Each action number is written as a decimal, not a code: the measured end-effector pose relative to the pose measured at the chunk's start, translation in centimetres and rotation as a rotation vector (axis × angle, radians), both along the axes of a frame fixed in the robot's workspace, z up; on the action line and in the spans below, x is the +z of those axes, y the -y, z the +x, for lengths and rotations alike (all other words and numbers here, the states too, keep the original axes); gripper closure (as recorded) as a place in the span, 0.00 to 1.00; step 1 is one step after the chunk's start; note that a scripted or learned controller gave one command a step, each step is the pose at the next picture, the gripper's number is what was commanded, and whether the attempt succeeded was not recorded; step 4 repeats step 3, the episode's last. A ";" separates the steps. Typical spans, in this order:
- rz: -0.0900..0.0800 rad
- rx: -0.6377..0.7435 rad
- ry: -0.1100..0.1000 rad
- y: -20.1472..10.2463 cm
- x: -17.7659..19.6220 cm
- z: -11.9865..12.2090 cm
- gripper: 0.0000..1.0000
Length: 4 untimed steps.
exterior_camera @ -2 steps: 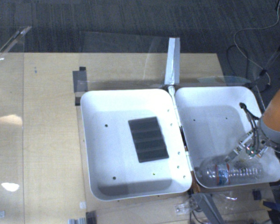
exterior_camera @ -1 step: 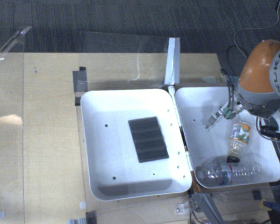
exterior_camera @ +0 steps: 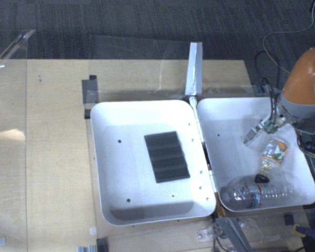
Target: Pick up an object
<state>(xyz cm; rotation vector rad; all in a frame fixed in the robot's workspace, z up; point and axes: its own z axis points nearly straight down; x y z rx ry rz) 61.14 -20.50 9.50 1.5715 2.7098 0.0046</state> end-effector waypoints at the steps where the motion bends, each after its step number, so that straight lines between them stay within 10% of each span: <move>1: 0.003 -0.342 0.005 0.1 -0.5 -8.1 0.00; 2: -0.001 -0.314 0.041 -0.1 0.0 -10.8 0.00; 3: 0.004 -0.314 0.017 -0.2 0.7 -11.5 1.00; 4: 0.004 -0.314 0.017 -0.2 0.7 -11.5 1.00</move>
